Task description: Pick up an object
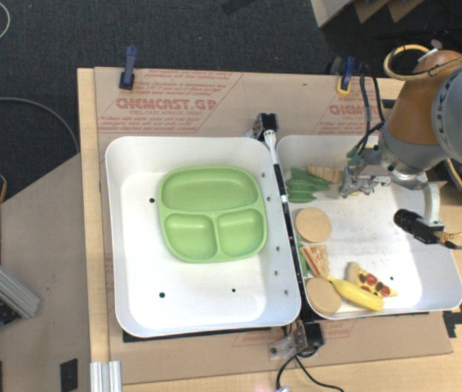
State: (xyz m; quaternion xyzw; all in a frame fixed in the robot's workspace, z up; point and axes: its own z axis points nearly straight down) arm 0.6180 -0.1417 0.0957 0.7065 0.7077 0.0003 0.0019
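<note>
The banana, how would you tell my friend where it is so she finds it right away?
Look in the right white bin, down at its near edge. The banana lies there between a round tan cookie and a pizza slice. It is the one long, curved, bright yellow thing among those toy foods.

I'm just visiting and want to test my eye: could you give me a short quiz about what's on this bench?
1. True or false: the green divided plate lies in the left bin.
2. Which bin is the pincer over? A) left B) right
3. Which yellow fruit lies near the right bin's front edge?

Key: 1 true. 2 B. 3 the banana.
</note>
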